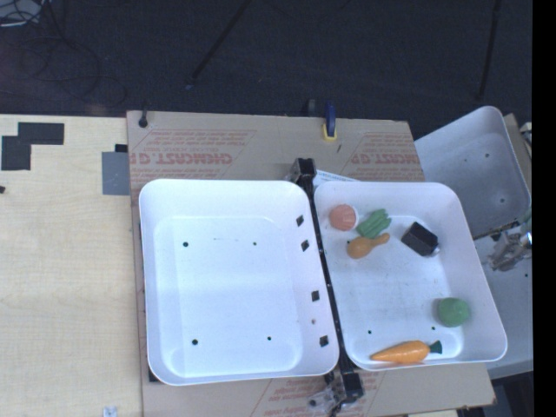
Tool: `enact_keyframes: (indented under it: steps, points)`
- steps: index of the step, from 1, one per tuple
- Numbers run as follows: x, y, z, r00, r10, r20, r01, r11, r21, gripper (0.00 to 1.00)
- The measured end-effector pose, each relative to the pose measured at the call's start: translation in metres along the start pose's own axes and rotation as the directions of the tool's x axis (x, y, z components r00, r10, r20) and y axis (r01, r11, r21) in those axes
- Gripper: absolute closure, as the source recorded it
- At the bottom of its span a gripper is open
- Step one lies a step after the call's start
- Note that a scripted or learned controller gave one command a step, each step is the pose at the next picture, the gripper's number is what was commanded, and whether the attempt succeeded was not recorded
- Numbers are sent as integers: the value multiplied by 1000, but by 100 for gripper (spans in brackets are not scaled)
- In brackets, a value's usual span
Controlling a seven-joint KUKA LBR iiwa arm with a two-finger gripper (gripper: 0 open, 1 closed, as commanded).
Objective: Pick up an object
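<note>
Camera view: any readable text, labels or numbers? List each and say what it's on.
"CHEMCAST GP", red print, seen upside down and apparently mirrored, so the reading is uncertain: on the brown board behind the left bin.
The same print, partly covered: on the board behind the right bin.
More red print along the board's front edge: too small and cut off to read.
The toys in the right bin carry no readable text.
</note>
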State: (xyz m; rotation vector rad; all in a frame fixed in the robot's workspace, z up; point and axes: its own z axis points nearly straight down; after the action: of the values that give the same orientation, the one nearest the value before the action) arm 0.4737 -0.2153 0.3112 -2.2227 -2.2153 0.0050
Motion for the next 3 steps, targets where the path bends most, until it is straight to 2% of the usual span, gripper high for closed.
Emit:
enact_keyframes:
  steps: [3]
  points:
    - [1,2,-3,1000,1,0,-1,1000,-3,100]
